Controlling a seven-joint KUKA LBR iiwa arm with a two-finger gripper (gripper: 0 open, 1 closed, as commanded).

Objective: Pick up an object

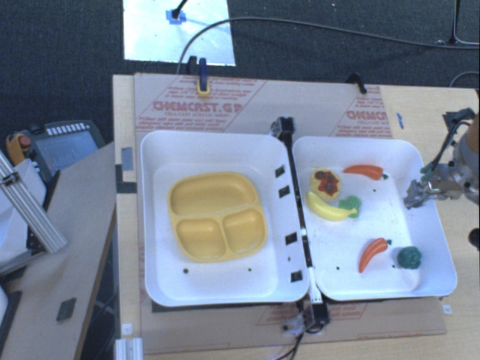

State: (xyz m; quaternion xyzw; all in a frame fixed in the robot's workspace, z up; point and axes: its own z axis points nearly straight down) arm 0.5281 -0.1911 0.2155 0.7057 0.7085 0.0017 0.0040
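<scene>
Closest to where I stand is the front lip of the bench (225, 336), a pale wooden top with a sheet of board printed in red letters laid across it, and a small bundle of wires and a clip hanging at the front where the two bins meet. From there, by size: the left bin (161, 201) is a shallow white tub, and nearly filling its middle sits a yellow divided tray (217, 216), one long section at the back and two smaller ones at the front, lying flat. Touching it along a black-tabbed seam is the right bin (427, 276), the same white tub, and all the small toys lie here. The arm comes in at the right edge, and its gripper (417, 195) hangs over the bin's right rim, about level with the middle of the bin; it is a grey blur from here and I cannot tell how its fingers stand, though nothing I can see is caught in it. Well apart from it, towards the bin's left wall, lies a yellow banana (328, 208) with a small green piece (350, 205) touching its right end. Just behind the banana is a round yellow pizza slice (328, 181) with red and dark toppings. To the right of that, near the back wall, lies an orange-red chilli pepper (364, 172). Nearer the front is a second orange pepper (372, 254), tilted, and just beside it to the right a dark green broccoli (409, 257).
</scene>
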